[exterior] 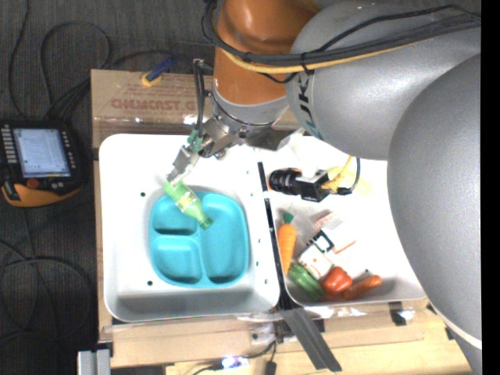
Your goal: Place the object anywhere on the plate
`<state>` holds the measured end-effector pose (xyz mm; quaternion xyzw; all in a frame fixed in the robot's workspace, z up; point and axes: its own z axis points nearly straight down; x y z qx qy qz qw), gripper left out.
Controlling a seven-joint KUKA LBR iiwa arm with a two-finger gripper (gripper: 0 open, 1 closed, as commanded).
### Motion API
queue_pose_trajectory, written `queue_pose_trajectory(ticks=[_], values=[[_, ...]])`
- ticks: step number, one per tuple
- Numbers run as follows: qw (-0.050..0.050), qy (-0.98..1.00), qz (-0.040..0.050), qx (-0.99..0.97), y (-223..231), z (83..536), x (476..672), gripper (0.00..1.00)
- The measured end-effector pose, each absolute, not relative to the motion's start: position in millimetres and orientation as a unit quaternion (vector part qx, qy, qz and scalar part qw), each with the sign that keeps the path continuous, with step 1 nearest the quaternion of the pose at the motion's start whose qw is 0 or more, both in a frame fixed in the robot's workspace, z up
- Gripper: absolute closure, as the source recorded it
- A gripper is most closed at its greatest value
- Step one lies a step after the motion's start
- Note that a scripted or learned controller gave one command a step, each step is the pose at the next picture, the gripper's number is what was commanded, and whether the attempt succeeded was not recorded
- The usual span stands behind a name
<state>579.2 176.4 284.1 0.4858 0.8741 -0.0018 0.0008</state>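
Grey arm (391, 92) looms over both bins. Its gripper (181, 170) hangs above the blue plate's (226, 248) far-left corner in the left bin (117, 233); grip unclear. Green object (188, 202) lies slantwise just below it, on the plate's rim.

a turquoise divided plate (205, 247) sits in the white left bin (125, 233), a translucent pale green object (187, 201) lying across its upper rim. the arm (367, 76) is grey with a glossy orange band (258, 33) above the wrist. in the white right bin (383, 201) lie an orange carrot (287, 241), a green vegetable (305, 281) and a red pepper (337, 281). a brown cardboard box (141, 100) carries red lettering. the floor (47, 45) is dark grey carpet.
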Motion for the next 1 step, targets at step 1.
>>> queue_pose_trajectory(ticks=[1], values=[[0.001, 0.911, -0.0011, 0.412, 127.2, 338.0, 628.1, 0.0]])
